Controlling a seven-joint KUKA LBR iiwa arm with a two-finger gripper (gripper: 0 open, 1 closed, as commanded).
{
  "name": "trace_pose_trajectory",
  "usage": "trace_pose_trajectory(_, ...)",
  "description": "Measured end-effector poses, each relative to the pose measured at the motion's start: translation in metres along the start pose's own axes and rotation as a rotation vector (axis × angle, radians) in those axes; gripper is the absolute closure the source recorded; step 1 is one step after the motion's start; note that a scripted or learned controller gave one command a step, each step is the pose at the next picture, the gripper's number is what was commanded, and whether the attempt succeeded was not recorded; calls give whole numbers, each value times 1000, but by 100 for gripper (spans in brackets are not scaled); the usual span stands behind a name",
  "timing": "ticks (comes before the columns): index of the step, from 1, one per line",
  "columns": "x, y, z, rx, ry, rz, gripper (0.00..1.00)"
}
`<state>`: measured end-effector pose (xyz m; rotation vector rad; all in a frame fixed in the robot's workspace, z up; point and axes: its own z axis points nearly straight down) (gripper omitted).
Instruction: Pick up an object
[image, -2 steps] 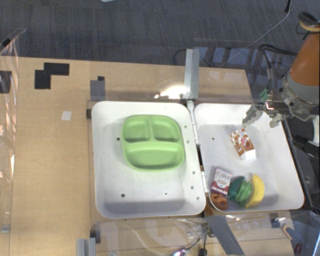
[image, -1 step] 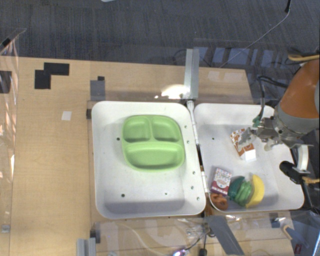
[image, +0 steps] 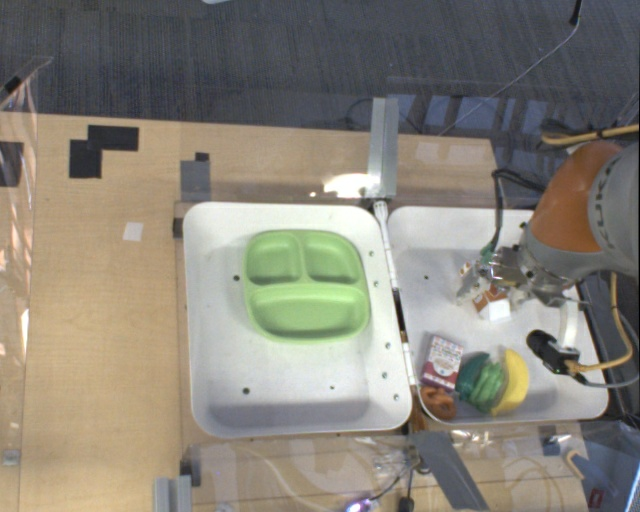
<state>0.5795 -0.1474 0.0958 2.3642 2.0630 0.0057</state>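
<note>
I see the arm (image: 590, 215) reaching in from the right, its orange band above the wrist, bent down into the right bin (image: 430, 250). The tool (image: 490, 285) sits low over a small brown-and-white object (image: 492, 303), apparently touching it; I cannot tell its state. Toward the bin's front edge lie a red packet (image: 442, 362), a green object (image: 482, 380) and a yellow banana (image: 515, 380). A green divided plate (image: 303, 283) rests in the left bin (image: 215, 330).
</note>
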Motion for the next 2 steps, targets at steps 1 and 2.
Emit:
trace_pose_trajectory(1,1,2,-12,-5,1,-1,100)
trace_pose_trajectory(2,61,35,-85,1,0,78,100)
